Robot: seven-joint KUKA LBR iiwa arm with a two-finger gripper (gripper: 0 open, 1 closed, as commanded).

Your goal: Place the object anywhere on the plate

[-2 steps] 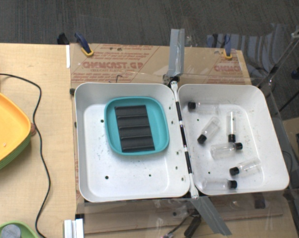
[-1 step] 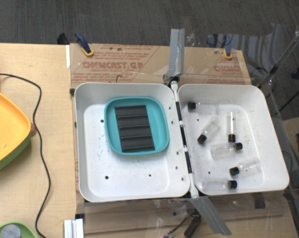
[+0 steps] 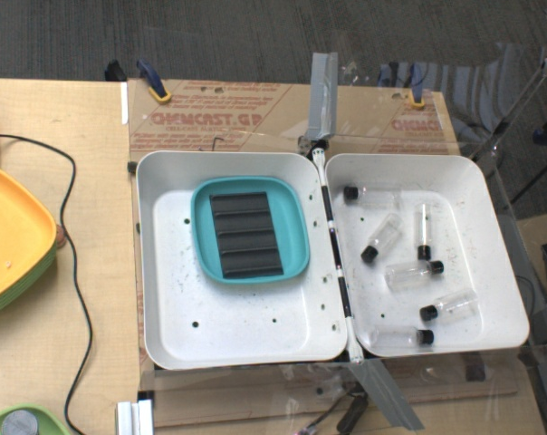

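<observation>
A teal, rounded-square plate (image 3: pixel 295 234) lies in the upper middle of the left bin (image 3: pixel 169 279). A black ribbed rectangular block (image 3: pixel 245 235) rests flat on the plate, filling most of its centre. In the right bin (image 3: pixel 477 211) lie several clear vials with black caps, among them one (image 3: pixel 380 240) tilted near the divider, one (image 3: pixel 424 232) lying lengthwise further right, and one (image 3: pixel 447 308) near the front right. A loose black cap (image 3: pixel 350 192) sits at the back left of that bin.
Yellow dishes (image 3: pixel 11 243) are stacked at the bench's left edge, and a black cable (image 3: pixel 71 270) snakes past them. Cardboard (image 3: pixel 219 116) held by clamps (image 3: pixel 153 80) lies behind the bins. A grey post (image 3: pixel 323 98) rises at the divider's far end.
</observation>
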